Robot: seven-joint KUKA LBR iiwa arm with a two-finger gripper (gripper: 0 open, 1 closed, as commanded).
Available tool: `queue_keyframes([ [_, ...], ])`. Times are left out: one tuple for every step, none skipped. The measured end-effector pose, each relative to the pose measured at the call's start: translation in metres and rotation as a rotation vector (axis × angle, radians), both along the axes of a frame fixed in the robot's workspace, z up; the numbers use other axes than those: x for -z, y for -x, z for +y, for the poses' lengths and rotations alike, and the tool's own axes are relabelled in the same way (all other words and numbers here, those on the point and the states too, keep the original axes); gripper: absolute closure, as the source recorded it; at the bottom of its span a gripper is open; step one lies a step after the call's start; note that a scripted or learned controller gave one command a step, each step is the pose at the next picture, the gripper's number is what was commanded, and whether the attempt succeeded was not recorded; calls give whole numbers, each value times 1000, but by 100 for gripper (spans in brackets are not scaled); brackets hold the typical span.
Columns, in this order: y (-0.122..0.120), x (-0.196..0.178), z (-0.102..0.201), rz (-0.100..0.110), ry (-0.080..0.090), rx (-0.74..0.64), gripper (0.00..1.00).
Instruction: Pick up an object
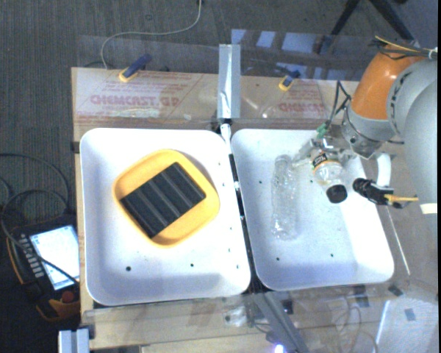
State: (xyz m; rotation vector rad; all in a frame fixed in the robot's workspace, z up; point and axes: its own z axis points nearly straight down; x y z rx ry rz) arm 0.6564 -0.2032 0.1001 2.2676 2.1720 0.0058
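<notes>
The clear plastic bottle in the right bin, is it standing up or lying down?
Lying down. The clear plastic bottle stretches lengthwise along the floor of the right white bin, its long side showing rather than its top.

Faint red lettering on the clear panel (143, 98) behind the left bin (95, 219) seems to read "CHEMCAST"; similar red text further right is too blurred to read.
</notes>
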Motion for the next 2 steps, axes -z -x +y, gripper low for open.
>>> queue_keyframes([
  [0, 0, 0, 0, 0, 0, 0],
  [43, -30, 7, 6, 2, 2, 0],
])
